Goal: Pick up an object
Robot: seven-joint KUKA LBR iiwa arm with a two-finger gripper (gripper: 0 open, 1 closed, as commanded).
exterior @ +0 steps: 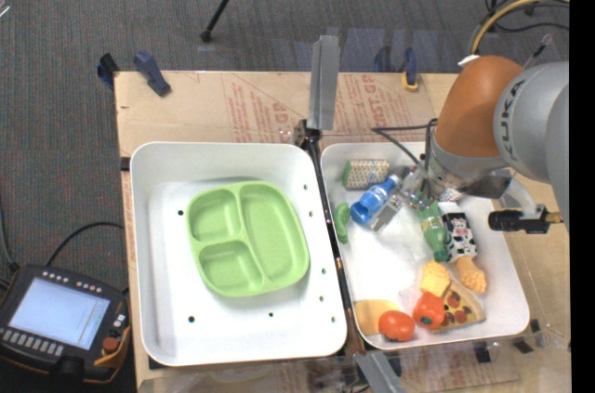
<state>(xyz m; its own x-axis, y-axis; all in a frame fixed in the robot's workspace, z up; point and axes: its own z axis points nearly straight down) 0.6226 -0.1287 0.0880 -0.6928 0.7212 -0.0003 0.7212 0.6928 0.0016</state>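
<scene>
The right bin [507, 294] holds several toy foods. A blue bottle [374, 200] lies near its back left, with a mesh-covered cylinder [365, 172] behind it. A green bottle [434, 234] and a cow-patterned carton [459, 236] lie in the middle. My gripper [412, 192] is low in the bin under the orange wrist, just right of the blue bottle and above the green bottle's top. The wrist hides much of it, and nothing is visibly lifted.
Near the right bin's front lie a yellow cheese block [433, 278], a pizza slice [462, 308], a red pepper [429, 310], a tomato [397, 325] and a cone [470, 273]. The left bin [158, 187] carries a green divided plate [247, 237].
</scene>
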